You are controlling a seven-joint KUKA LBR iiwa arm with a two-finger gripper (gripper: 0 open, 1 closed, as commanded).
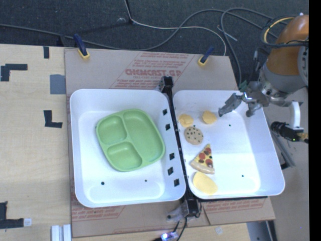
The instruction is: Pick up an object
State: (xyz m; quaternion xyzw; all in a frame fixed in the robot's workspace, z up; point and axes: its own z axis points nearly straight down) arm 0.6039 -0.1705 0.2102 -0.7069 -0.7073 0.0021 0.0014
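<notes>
The right bin [261, 149] holds several toy foods. Two small yellow rounds [186, 120] [209, 117] lie near its back left, with a chocolate-chip cookie [193, 134] just in front of them. A pizza slice [203, 159] and a pale yellow oval piece [204, 183] sit toward the front left. My gripper [235, 111] hovers over the bin's back right part, just right of the second yellow round. It is open, and nothing is between its fingers.
A green three-compartment plate [130, 139] lies in the left bin [80, 149]. A black divider [172, 134] runs between the bins. Cables trail over the dark floor behind the bench, and the arm's orange band [293, 31] is at the upper right.
</notes>
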